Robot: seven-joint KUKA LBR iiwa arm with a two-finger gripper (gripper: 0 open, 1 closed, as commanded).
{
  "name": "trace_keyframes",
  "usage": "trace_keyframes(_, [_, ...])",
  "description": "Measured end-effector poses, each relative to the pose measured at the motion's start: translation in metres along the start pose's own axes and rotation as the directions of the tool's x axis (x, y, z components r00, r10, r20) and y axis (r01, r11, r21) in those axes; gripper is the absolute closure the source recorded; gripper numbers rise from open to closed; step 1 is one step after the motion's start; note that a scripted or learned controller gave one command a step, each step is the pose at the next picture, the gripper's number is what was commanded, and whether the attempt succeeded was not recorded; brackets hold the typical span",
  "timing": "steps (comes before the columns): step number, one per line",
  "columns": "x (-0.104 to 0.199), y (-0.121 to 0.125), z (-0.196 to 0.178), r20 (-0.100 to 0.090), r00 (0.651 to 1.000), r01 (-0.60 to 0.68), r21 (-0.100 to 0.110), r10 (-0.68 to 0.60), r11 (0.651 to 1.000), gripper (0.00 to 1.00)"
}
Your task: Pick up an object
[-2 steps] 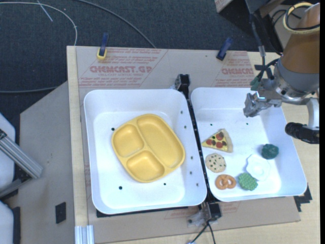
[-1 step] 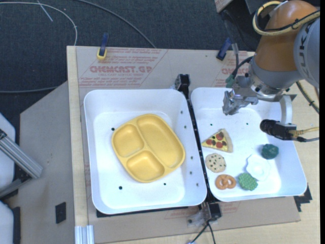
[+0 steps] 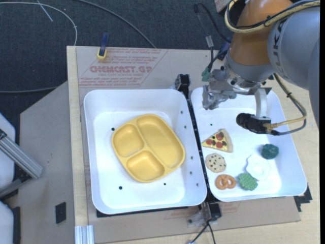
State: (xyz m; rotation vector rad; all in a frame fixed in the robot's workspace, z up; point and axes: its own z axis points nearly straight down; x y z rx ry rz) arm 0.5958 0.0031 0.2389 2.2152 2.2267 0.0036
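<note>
Camera view | tool (image 3: 212, 101) at right bin's (image 3: 289, 187) far-left corner, finger state unclear, perhaps nothing held | pizza slice (image 3: 218, 141) just nearer, then cookie (image 3: 216, 162), pretzel (image 3: 225, 181) | yellow tray (image 3: 148, 147) in left bin (image 3: 96, 136)

My arm (image 3: 284, 29) runs off frame right; it hides the right bin's (image 3: 289, 187) far corner. Tool (image 3: 212, 99) fingertips too blurred to read.

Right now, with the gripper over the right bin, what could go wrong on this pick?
1. The gripper hangs over bare floor near the right bin's far-left corner; descending there may grab nothing.
2. The cookie, pretzel and pizza slice lie flat and close together, so fingers may slip or nudge neighbours.
</note>
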Motion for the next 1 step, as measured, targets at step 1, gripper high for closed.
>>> trace_keyframes(1, [0.0535, 0.0295, 0.0062, -0.001, 1.0, 0.001, -0.001, -0.001, 1.0, 1.0])
